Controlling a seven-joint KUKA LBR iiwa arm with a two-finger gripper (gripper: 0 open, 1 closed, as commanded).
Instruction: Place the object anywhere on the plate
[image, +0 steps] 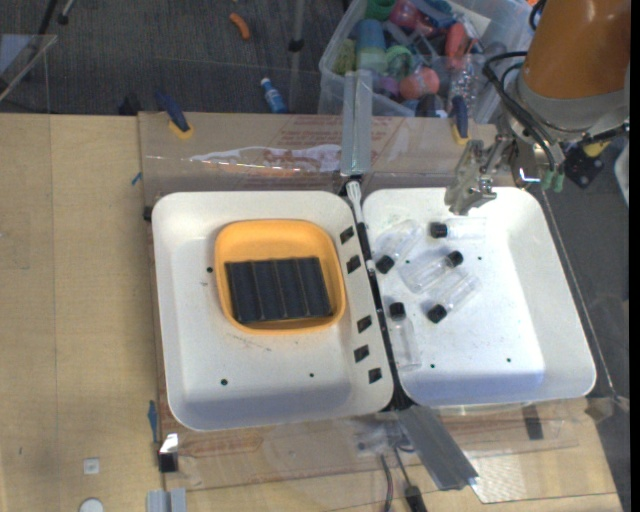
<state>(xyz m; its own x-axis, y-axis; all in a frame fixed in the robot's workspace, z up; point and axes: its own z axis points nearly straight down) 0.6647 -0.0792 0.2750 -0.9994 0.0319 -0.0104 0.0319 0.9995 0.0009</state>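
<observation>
Camera view lets us see the grey metal end effector (478, 190) hanging over the far edge of the right shallow white bin (520, 345); we cannot tell its grip state. Below it lie small clear plastic bottles with black caps (430, 270), scattered on that bin's floor. Our orange square plate (280, 275), carrying a dark ribbed slab (278, 290), sits in the left white bin (190, 350) on the bench (70, 300).

A dark ridged object (278, 289) lies on the orange plate (232, 246) in the left bin (190, 380).
</observation>
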